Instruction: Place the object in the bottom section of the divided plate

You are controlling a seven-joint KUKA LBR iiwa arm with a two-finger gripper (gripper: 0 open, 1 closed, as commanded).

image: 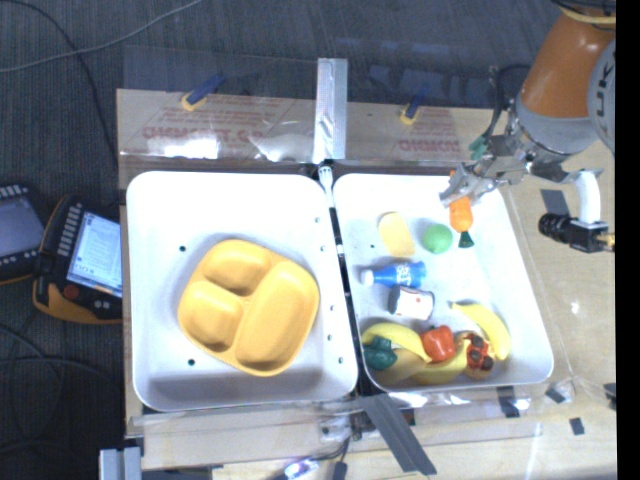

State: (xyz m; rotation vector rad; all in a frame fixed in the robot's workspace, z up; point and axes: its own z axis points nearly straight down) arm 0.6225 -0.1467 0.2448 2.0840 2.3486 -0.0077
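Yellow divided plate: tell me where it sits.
The yellow divided plate lies in the left white bin, near its middle, across the divider from the blue bottle.

Very little lettering can be made out. The cardboard sheet (300, 123) lying behind the two bins carries pale reddish printed lines, one patch on its left part and another on its right part, but the print is too faint and small to read. The handheld control pendant (82, 261) left of the bins has a lit screen with rows of content, too small to make out. The blue bottle (395, 273) in the right bin has a white band that may be a label; no words can be told on it. Nothing else bears legible marks.
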